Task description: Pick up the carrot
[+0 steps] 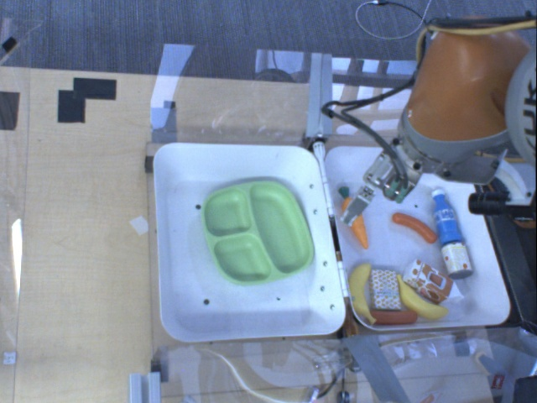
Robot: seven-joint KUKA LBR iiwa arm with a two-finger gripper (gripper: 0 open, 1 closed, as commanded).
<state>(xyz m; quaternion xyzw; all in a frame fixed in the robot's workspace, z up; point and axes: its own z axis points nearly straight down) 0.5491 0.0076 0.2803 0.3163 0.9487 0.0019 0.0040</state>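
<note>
Orange target: the carrot (360,231) lies in the right bin (495,305), near its left wall, slanted, with a green end (343,192) pointing up-left.
Pincer: the pincer (356,209) hangs directly over the carrot's upper part, angled down and to the left; whether its tips touch the carrot I cannot tell from this slant.
Pincer state: the view is too coarse to say whether it is spread or closed, and nothing clearly sits between its tips, so I would not call the carrot held.
Neighbours: a small sausage (414,227) lies to the right, apart from the carrot; a blue-labelled bottle (448,232) lies farther right; a banana (362,291), a snack box (385,290) and a wrapped packet (427,281) crowd the bin's lower edge.
Left bin (180,309): holds a green divided plate (257,231), well apart from the work.
Risk, wall: the carrot sits close to the divider (330,225) between bins, so a descending tip may strike the rim or wedge against it.
Risk, slip: a tapered, smooth body gripped near its thin end would likely squirt out or pivot.
Risk, misalignment: closing along the carrot's length rather than across it would probably push it aside.
Risk, lookalike: the sausage shares the colour, so a shifted aim might take it instead.
</note>
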